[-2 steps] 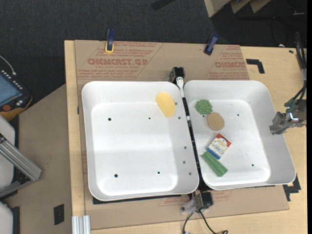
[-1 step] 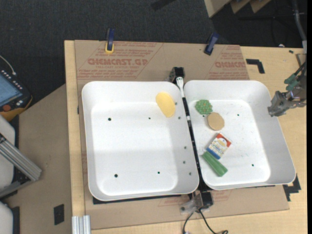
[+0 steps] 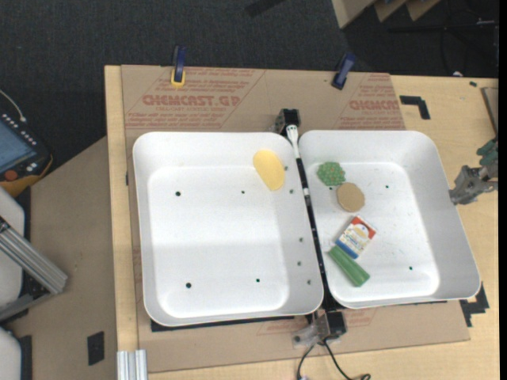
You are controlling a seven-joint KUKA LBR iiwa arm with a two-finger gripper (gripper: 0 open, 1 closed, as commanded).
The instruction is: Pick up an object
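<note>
Gripper (image 3: 473, 182) is seen at the right edge, just outside the right bin (image 3: 428, 153); whether it is released or clenched cannot be told, it is too small and blurred. Nothing is seen held.

Candidates: yellow piece (image 3: 269, 169) in the left bin (image 3: 158, 153), up against the back wall. In the right bin, packed near the divider: green ball (image 3: 331, 172), brown disc (image 3: 350, 197), small box (image 3: 357, 236), green stick (image 3: 349, 266).

Risks, as judged: box and stick are touching, so two could be nudged or a grasp blocked; disc lies flat, slip likely; wall could be struck going for the yellow piece.

Bins sit on cardboard (image 3: 238, 93) clamped to the table (image 3: 487, 236); dark floor (image 3: 119, 14) behind.
</note>
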